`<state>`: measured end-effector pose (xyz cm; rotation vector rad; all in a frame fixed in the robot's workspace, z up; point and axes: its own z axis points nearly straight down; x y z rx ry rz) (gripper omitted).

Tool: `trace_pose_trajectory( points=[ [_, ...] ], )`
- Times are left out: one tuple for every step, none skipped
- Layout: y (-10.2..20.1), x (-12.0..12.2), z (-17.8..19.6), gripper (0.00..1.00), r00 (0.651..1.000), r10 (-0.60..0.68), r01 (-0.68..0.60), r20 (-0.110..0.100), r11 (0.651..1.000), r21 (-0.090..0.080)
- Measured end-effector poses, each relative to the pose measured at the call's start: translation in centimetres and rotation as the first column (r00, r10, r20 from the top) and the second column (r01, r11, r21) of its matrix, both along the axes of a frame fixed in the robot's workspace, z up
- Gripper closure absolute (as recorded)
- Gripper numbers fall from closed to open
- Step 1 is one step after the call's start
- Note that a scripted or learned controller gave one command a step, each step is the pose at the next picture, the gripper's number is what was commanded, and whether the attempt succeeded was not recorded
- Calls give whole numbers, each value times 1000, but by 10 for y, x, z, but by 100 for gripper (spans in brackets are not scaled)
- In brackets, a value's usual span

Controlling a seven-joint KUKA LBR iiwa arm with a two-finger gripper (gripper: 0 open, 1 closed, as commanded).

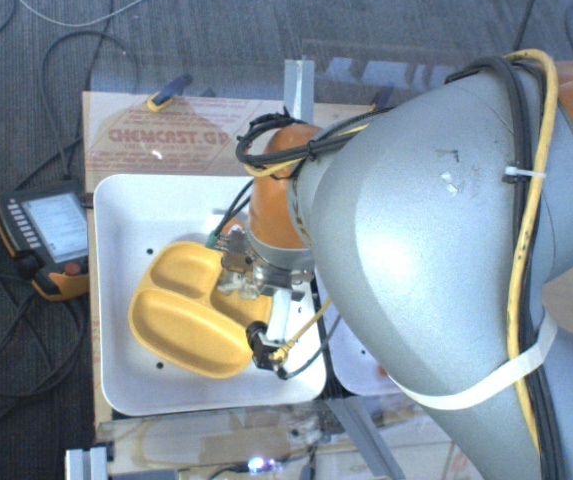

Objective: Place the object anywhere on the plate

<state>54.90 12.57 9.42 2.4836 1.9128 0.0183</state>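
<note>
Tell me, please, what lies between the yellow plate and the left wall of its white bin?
In the camera view, bare white bin floor lies between the yellow plate and the bin's left wall.
</note>
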Motion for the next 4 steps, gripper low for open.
trace_pose_trajectory(
  points=[
    [7,-10,1,100,990,-139,139,17,990,3],
    [6,9,0,100,873,-489,489,-6,872,12],
    [4,74,-1,100,957,-288,288,-38,958,-3],
    [3,74,-1,0,957,-288,288,-38,958,-4]
  ],
)
